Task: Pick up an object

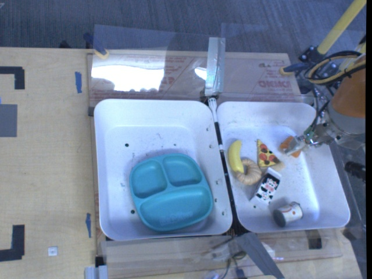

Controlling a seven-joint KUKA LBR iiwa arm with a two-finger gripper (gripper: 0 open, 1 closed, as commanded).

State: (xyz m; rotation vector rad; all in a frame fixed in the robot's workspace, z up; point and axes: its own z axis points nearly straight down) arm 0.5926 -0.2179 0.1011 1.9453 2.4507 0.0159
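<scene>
Two shallow white plastic bins with a smooth, faintly glossy finish sit on a pale, matt wood-look bench. A sectioned teal plastic plate shows a soft sheen, a clear glossy plastic sheet throws back glare, and a small grey metal-look can lies nearby.

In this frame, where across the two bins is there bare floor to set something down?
Left bin: bare strip behind the blue divided plate. Right bin: bare at the back wall and right of the can. Crowded mid-bin: banana, doughnut, pizza slice, cow-print toy; gripper by the orange toy.
</scene>
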